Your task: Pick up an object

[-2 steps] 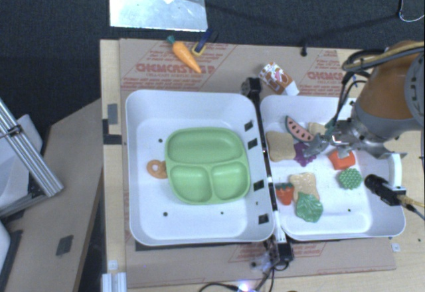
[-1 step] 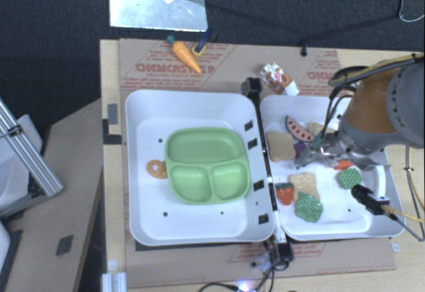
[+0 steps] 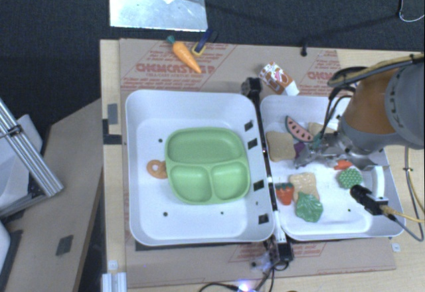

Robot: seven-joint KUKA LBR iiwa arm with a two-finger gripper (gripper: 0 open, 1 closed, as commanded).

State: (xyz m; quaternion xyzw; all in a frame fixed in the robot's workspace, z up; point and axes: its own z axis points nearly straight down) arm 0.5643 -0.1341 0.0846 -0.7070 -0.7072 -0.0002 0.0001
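Note:
The right white bin holds several toy foods: a watermelon slice, a tan bread slice, a cracker, a red strawberry, a green leafy piece, a green round piece and a small orange piece. My gripper reaches in from the right, low over the middle of this bin. Its tips sit beside a small purple item, just right of the bread slice. I cannot make out a thing between them.
The left white bin holds a green divided plate and a small orange ring. Behind the bins lie a toy carrot and a small carton. The grey arm fills the right side.

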